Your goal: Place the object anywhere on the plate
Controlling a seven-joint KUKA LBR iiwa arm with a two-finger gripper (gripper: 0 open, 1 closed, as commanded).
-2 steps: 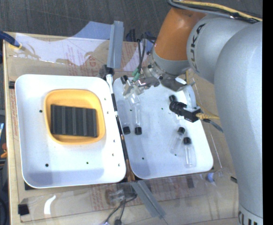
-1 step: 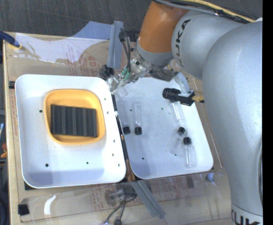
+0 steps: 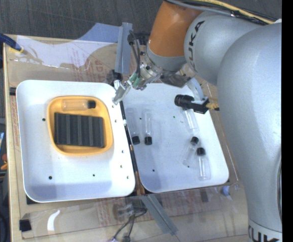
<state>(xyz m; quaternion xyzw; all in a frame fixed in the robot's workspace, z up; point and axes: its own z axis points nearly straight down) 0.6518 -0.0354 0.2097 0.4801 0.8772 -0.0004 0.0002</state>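
Observation:
A yellow plate [image 3: 79, 125] with a dark ridged centre sits in the left bin [image 3: 35, 170]. At the plate's far rim lies a clear vial [image 3: 78, 105] on its side, its black cap pointing right. My gripper [image 3: 118, 93] hangs over the far end of the seam between the two bins, just right of the plate's top right corner. It is a short way from the vial on the plate and not touching it. The view is too small to show anything between the jaws.
Several clear vials with black caps lie in the right bin [image 3: 161, 180], two near its left wall [image 3: 135, 135] and others towards the right [image 3: 201, 163]. The grey arm covers the bin's far right side. Paper and tape lie on the bench behind the bins.

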